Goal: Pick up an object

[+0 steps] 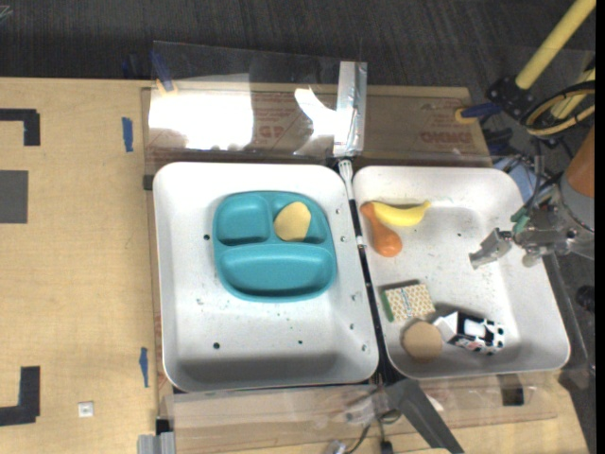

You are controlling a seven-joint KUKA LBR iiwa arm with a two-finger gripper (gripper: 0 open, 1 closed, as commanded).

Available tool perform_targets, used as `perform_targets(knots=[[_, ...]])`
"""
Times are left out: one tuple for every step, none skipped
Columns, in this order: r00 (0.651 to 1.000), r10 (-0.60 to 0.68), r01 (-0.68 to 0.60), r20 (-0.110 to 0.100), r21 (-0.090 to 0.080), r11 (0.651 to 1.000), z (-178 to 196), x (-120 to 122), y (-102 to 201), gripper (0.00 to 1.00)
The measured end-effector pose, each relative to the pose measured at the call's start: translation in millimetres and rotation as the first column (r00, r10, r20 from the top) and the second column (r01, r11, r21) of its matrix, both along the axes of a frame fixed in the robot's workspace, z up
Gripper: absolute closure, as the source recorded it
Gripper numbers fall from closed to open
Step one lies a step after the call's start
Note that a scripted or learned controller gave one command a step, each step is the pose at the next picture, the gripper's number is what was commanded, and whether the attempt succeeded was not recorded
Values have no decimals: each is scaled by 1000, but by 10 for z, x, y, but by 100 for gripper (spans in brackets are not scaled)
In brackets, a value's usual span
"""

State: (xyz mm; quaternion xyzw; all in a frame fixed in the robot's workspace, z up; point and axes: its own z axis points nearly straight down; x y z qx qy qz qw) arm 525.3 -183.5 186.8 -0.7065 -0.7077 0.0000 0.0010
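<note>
Far left, the bench (76, 253) is tan cardboard w/ black square marks and bits of blue tape. No readable text there.

Left bin (189, 348): a teal divided plate (274, 268) sits near its middle-top. A yellow-tan round piece, maybe a potato or lemon (293, 220), lies in the plate's upper right compartment. Other compartments hold nothing I can make out.

Behind the bins, a clear plastic sheet (246, 112) w/ strong glare lies over brown cardboard (416, 126). Reddish print shows on that cardboard, but it's too blurred to read.

Right bin (444, 225): a banana (402, 214) at upper left, touching or just over an orange carrot-like piece (383, 237) below it. Lower down, a small flat card w/ a dotted pattern (409, 301); any writing too small to tell. Just below it, a tan ball (423, 340). Beside the ball on the right, touching it, a small black-and-white toy (475, 332), looks like a cow; can't confirm.

Gripper (492, 251) is over the right bin's right side, well apart from all the items. Nothing sits between its fingers; whether jaws are spread or closed, can't tell at this size.

Upper right, off the bench: a yellow pole (562, 31) and yellow cables (558, 107).
</note>
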Motion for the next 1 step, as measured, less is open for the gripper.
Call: perform_targets(knots=[[999, 28, -28, 15, -4, 1000, -885, -385, 669, 0]])
